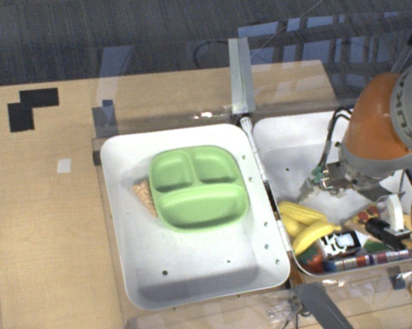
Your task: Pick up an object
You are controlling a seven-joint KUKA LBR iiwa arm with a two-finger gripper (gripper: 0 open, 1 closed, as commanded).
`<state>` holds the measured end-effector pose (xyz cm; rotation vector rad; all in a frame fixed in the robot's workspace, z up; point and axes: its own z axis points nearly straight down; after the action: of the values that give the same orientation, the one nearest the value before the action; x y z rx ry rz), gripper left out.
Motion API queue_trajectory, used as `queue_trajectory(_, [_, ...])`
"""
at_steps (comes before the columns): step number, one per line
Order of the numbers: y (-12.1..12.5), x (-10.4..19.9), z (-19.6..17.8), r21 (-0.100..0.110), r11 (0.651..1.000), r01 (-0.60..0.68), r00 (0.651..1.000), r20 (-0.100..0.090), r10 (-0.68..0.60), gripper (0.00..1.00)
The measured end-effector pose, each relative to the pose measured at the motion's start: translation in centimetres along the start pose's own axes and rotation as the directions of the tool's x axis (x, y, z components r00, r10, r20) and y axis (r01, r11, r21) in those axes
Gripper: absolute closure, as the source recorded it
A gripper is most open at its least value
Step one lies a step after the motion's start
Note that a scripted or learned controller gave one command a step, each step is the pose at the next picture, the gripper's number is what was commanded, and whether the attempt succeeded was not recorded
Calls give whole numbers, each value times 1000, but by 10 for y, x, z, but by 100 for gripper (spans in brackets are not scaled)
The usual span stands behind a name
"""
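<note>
You can't tell the pincer's (pixel 322 179) spread; lower it squarely onto the bananas (pixel 304 221), clear of the bin wall (pixel 269 189).

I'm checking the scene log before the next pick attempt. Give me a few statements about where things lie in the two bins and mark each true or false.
1. The green divided plate lies in the left bin. True.
2. The bananas lie in the left bin beside the plate. False: they lie in the right bin, at its near left corner.
3. The arm reaches over the right bin. True.
4. The green plate has a single undivided well. False: it has three compartments, two small and one large.
5. Something tan pokes out from under the plate's left edge. True.
</note>
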<state>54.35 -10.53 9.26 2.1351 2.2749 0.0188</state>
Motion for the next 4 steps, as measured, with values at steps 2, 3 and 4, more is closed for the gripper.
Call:
queue_trajectory(2, [-44,24,-13,-9,995,98,995,-6,-98,100])
queue_trajectory(3, [-44,23,-13,-9,995,97,995,-3,-97,0])
queue_trajectory(4, [4,15,1,5,997,75,997,-5,-75,0])
